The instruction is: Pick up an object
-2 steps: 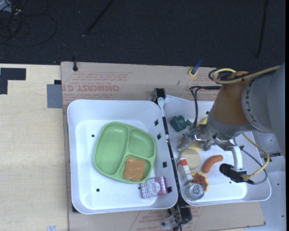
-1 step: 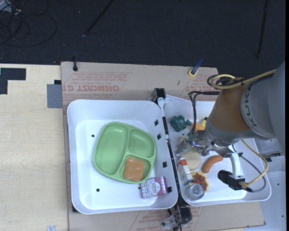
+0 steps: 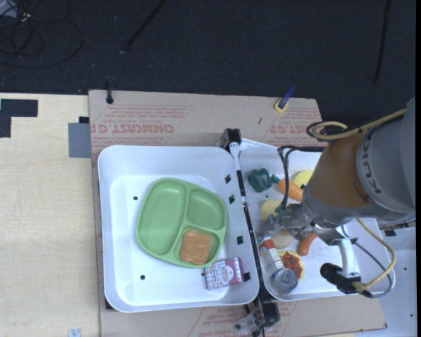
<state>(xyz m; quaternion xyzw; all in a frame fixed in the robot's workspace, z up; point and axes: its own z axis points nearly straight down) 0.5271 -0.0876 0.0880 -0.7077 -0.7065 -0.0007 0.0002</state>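
Your arm reaches in from the right and covers much of the right bin, so the items under the wrist are hidden from you; the claw sits low among the clutter there, and you cannot tell how far it is open or whether it has anything; around it you can pick out a teal object near the bin's far edge, a yellow piece, an orange piece and a small can toward the near edge, all crowded close; the left bin gives you far more open floor, holding a green divided plate with a brown item in one compartment and a small pink carton just beside the plate's near edge.
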